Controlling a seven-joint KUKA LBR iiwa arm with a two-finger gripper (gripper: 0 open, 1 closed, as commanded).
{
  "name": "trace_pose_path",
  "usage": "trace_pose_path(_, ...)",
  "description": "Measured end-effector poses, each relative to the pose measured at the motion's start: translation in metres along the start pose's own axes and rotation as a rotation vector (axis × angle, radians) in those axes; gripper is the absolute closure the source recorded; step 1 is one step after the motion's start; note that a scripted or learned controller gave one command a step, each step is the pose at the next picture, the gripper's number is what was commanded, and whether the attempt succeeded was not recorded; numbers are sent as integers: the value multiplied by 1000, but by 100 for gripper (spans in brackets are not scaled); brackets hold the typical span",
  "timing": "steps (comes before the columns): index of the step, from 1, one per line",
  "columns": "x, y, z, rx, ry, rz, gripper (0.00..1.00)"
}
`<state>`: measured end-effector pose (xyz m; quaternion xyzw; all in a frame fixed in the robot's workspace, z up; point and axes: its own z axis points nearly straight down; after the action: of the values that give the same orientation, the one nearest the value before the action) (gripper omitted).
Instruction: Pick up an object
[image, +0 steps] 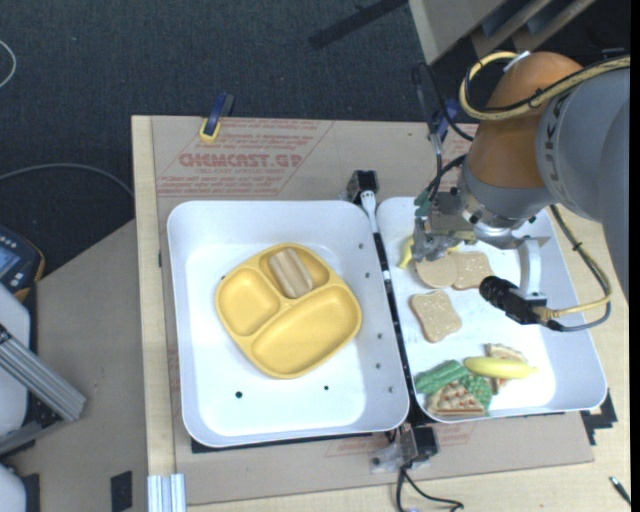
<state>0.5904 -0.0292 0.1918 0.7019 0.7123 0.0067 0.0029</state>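
1. Bread slice (453, 270), the round tan one in the upper part of the right bin (572, 375), looks like the likeliest pick: it lies directly under and just below the gripper (432, 240) in the frame, touching or nearly touching the tool's tip.
2. Whether the gripper is apart or together cannot be told, since the wrist and cabling cover that part.
3. The slice lies flat, its longer side running left to right across the frame, so a short drop appears to be all that is needed.
4. A second, squarer bread slice (436, 315) lies just below the first, close enough to be nudged.
5. A yellow scrap (407, 257) sits just left of the gripper, beside the bin's left wall.
6. A black cylindrical attachment (507, 297) hangs from the arm, just right of the bread.
7. Lower in the same bin, well apart, lie a banana (498, 368), green beans (442, 377) and a pizza slice (459, 399).
8. The left bin (200, 380) holds a yellow divided plate (300, 335) with a hot dog (291, 272) in one compartment.
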Motion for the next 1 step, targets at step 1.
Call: trace_pose_path(1,-39,39,7,8,-8,15,100)
